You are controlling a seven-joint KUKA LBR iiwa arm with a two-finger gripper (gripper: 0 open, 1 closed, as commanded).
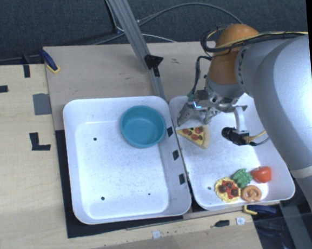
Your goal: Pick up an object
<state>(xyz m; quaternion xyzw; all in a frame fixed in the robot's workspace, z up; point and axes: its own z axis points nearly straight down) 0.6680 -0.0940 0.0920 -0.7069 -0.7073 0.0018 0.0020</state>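
Two bins, jaws low over pizza slice (195,135).
Gripper (194,115) just above slice in right bin (223,153); jaws apart, empty; blue bowl (142,126) left of slice.

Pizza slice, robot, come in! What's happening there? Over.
Claw open, low in right white bin. Triangular toy pizza slice lies flat just below it, not gripped. Nothing in the way.
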